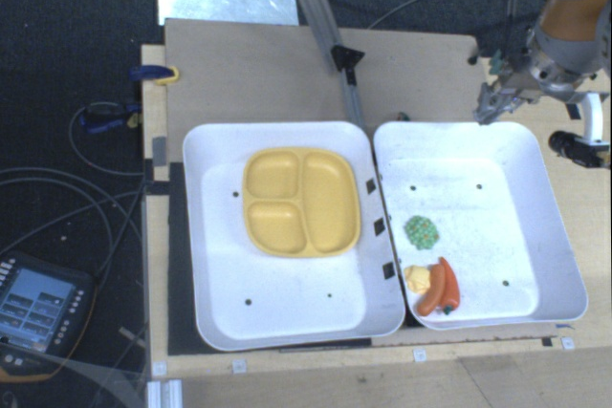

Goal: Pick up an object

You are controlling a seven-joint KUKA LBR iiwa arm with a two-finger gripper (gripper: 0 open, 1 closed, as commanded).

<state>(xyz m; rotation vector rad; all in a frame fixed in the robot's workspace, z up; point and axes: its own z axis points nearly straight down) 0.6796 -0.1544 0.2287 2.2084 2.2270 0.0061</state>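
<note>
A yellow divided plate (301, 203) is seen in the left bin (215, 301), lying flat and shallow; its low rim is judged hard to catch, so a try there could slide off. In the right bin (516, 158), near the front left corner, a green pea cluster (421, 230) is set just behind a small yellow piece (417, 278) and an orange carrot-like piece (442, 287), which touch each other. Because these are crowded against the bin wall, one could be knocked aside or two pinched together. The gripper (490, 108) is held over the far rim of the right bin, well apart from them; whether it is open or closed cannot be told. Nothing is seen in it.
</note>
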